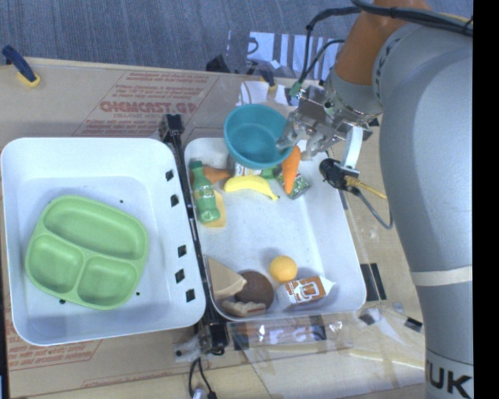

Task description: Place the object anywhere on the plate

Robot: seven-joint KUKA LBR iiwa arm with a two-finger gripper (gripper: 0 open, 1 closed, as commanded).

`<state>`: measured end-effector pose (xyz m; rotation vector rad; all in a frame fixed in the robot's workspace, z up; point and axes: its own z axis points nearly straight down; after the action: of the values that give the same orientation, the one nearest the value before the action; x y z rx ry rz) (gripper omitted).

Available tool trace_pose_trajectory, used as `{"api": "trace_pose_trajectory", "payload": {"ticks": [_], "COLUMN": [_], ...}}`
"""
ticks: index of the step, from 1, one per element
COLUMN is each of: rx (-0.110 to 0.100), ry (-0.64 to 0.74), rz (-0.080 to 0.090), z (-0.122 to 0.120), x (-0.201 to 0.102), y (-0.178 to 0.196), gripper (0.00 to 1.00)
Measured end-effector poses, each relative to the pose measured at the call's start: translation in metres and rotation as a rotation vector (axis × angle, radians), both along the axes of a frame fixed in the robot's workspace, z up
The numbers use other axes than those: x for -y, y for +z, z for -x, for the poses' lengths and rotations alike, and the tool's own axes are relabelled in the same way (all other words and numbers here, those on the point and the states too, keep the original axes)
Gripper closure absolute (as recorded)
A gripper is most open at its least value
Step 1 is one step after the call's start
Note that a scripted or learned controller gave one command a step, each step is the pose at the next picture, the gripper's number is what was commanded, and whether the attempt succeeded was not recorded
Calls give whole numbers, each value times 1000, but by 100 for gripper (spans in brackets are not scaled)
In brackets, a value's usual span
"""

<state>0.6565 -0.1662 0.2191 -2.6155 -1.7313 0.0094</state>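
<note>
Camera view: the gripper [293, 150] is closed around the top of an upright carrot [290, 169], lifted over the right bin [337, 248] beside the blue bowl [254, 135], well apart from the green plate [86, 250] lying in the left bin [83, 160].

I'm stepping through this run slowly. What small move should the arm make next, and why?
Probably a short descent: the gripper hovers over the carrot beside the blue bowl in the right bin, while the green plate lies in the left bin.
</note>
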Motion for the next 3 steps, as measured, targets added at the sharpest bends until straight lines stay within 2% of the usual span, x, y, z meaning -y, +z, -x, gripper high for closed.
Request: {"api": "trace_pose_trajectory", "payload": {"ticks": [1,2,3], "rx": [11,-20,-5], "ry": [11,-262,-431], "rz": [5,0,6], "z": [0,27,1], "x": [-1,28,34], "y": [242,14,1], "gripper": [100,100,100]}}
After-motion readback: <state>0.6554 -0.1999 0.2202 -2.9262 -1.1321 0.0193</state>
